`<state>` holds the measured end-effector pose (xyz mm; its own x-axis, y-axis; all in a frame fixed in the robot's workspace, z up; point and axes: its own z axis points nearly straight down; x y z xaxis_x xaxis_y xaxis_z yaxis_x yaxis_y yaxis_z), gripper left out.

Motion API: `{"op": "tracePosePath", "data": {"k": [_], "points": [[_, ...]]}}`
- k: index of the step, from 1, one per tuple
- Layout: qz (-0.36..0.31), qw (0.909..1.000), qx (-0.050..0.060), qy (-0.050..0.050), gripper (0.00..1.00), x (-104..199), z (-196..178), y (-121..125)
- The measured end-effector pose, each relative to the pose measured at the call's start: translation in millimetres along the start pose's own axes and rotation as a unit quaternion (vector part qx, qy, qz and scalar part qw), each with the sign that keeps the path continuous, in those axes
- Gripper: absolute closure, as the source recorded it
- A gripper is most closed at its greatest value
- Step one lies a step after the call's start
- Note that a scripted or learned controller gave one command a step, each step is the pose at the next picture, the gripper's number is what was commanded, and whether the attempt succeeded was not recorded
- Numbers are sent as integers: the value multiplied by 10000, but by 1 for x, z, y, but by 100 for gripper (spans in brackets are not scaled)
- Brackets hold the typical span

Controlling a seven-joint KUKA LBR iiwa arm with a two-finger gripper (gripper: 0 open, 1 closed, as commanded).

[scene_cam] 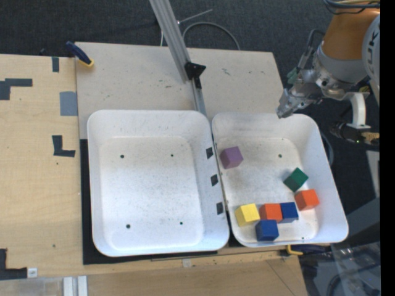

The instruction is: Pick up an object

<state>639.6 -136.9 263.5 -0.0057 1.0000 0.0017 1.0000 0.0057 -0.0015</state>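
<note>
The right bin [321,147] holds several small blocks. A purple block [231,156] lies near its left wall. A green block [296,179] and an orange block [307,198] sit toward the right side. Along the front lie a yellow block [249,213], another orange block [270,212] and two blue blocks [289,211] [266,230]. My gripper [287,106] hangs at the bin's far right corner, above the rim, well away from every block. Nothing shows between its fingers.
The left bin [99,134] stands beside the right one. A slanted metal rail [176,39] runs down to the gap between the bins. A loop of cable [213,28] lies on the bench behind. A blue-and-yellow clamp [79,53] sits at the back left.
</note>
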Motion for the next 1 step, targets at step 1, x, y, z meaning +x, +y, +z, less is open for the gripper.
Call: {"op": "tracePosePath", "data": {"k": [1], "points": [[-2, 10000, 2, -3, 100, 50, 1, -1]]}}
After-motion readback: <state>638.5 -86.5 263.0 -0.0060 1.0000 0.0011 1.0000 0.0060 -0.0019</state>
